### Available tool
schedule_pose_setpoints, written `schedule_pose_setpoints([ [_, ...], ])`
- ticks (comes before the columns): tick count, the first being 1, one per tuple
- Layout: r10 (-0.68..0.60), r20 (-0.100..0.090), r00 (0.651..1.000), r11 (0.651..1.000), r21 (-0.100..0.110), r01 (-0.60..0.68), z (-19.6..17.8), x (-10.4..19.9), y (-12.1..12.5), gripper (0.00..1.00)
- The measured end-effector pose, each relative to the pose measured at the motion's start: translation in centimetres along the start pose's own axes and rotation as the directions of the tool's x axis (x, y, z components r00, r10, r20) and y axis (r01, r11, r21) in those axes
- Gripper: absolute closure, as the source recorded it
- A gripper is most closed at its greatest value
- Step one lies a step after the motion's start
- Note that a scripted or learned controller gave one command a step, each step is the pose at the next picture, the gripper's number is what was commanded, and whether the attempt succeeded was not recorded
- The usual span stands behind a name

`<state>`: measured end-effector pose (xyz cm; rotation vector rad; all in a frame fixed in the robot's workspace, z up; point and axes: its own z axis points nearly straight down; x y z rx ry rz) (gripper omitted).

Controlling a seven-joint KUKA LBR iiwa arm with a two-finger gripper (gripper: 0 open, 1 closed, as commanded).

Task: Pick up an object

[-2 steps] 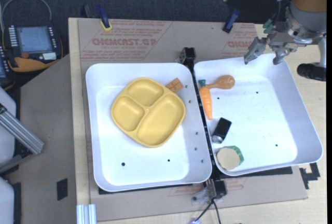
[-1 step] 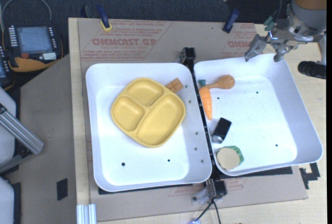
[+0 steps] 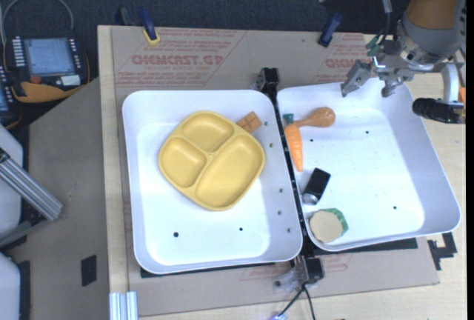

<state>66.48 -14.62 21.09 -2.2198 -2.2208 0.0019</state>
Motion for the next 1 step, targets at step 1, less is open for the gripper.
schedule_pose_setpoints([
  [1,0.0,-0.001,1.0,1.0,0.004,0.0,5.58,0.97,-0.45,0.0],
])
